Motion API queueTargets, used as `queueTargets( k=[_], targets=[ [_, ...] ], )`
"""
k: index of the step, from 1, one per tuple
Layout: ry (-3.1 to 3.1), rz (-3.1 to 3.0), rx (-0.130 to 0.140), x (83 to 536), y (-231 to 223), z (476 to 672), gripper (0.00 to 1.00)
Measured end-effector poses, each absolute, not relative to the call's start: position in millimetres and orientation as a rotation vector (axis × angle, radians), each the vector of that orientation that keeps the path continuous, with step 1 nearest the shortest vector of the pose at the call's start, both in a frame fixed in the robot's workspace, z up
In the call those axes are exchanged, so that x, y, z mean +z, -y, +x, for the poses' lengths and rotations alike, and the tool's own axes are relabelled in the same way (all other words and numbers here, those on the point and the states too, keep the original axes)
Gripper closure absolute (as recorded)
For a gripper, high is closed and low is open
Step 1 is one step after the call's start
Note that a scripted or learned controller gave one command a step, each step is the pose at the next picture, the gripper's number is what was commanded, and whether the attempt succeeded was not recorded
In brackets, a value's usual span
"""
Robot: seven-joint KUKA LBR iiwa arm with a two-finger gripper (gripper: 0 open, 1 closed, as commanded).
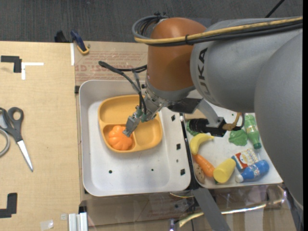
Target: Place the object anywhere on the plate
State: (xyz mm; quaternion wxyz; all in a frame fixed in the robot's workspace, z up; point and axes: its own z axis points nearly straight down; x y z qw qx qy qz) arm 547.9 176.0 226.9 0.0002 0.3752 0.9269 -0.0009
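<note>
A yellow divided plate [144, 141] lies in the left white bin [125, 177]. An orange pumpkin-shaped object [118, 138] rests in the plate's lower-left compartment. My gripper [131, 127] reaches down from the orange-banded wrist [173, 57] and its tip sits right at the object's upper right edge, over the plate's divider. The large grey arm covers the upper right of the view and hides part of the right bin.
The right bin [269, 179] holds a banana [199, 141], a carrot [206, 165], a yellow cylinder [224, 171], a green leafy piece [237, 137], a green bottle [251, 130] and a blue and white packet [249, 166]. Scissors [17, 134] lie on the wooden board at left.
</note>
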Motion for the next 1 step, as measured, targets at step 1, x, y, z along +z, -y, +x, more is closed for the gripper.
queueTargets(
  k=[1],
  targets=[
    [-2.912, 1.179, -0.003, 226.9, -176.0, 547.9, 0.00]
  ],
)
